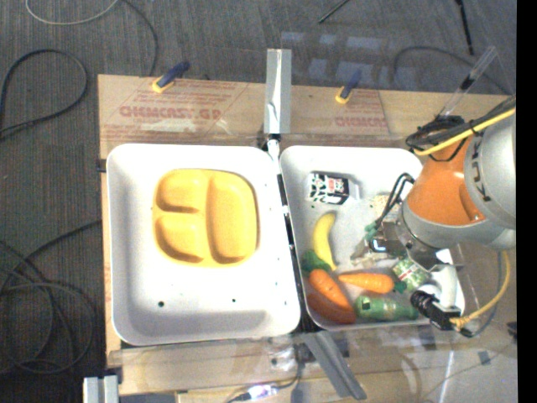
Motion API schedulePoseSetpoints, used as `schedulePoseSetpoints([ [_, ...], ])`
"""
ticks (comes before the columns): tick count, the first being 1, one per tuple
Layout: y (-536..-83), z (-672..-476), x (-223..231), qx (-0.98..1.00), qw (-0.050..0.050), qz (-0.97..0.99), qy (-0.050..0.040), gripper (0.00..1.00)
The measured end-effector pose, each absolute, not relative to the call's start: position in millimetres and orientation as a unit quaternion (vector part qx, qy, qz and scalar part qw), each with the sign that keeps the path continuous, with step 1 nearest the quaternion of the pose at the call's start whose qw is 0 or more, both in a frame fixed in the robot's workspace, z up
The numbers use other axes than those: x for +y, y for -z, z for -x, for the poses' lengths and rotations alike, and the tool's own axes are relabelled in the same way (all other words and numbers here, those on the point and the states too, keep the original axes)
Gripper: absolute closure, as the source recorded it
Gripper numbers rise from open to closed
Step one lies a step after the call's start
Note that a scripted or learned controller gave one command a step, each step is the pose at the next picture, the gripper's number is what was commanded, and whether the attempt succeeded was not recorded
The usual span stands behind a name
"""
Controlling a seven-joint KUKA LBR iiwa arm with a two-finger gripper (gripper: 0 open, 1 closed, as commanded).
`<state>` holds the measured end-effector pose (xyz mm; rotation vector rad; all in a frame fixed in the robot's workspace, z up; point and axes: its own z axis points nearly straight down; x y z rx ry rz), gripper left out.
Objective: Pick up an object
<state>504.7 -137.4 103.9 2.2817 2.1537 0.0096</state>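
The arm is low over the right bin [295,170], where a banana [324,235], two carrots [329,288], a green bottle [384,308] and a small black-and-white carton [328,188] lie close together; the left bin [126,309] holds a yellow divided plate [206,217]. The gripper [388,240] is hidden under the wrist, so I cannot tell how it stands. Because the toys touch each other, I think a grasp may slip or push one away.

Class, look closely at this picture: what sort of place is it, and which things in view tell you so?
Probably a robotics lab test bench, not a kitchen. A grey and orange robot arm reaches over two white bins, the food in them looks like toys, such as the banana, and cables trail across the carpet.
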Motion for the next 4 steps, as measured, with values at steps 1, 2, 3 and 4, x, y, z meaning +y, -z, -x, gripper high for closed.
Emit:
schedulePoseSetpoints([
  [1,-103.9,-504.8,-137.3,0.687,0.002,-0.727,-0.0031,0.0],
  [2,-90.1,-489.4,-130.1,0.642,0.008,-0.766,-0.0049,0.0],
  [3,-97.1,-488.8,-129.9,0.642,0.005,-0.767,-0.0038,1.0],
  [4,-97.0,-488.7,-129.8,0.642,0.005,-0.767,-0.0037,0.0],
])
